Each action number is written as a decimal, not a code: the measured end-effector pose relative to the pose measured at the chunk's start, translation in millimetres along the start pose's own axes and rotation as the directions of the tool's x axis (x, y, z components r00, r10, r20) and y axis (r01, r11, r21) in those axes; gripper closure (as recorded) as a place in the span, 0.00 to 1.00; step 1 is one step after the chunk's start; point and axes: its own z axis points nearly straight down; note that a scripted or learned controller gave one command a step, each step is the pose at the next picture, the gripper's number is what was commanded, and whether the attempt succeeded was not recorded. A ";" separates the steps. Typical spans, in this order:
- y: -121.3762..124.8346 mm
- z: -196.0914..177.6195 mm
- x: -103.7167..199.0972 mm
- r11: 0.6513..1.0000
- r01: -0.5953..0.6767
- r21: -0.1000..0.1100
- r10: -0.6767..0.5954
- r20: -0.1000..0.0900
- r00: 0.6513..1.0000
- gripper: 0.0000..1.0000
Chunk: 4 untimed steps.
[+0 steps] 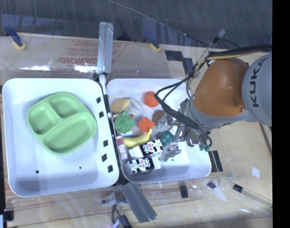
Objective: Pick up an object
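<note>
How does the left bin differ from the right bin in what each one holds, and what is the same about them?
The left bin holds one large thing, a green divided plate; the right bin holds many small things, among them a banana and an orange block. The arm's hand is over the right bin, not over the left bin. Both bins are white, shallow and sit side by side.

Arm point(239, 91) cut off at right edge
</note>
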 end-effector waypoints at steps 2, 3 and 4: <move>33.9 93.5 -98.6 1.000 -0.014 0.013 0.013 0.019 1.000 0.00; 33.9 93.5 -94.7 0.999 -0.042 0.009 0.042 0.026 0.999 0.00; 38.0 93.4 -82.2 0.988 -0.156 0.002 0.156 0.034 0.987 0.00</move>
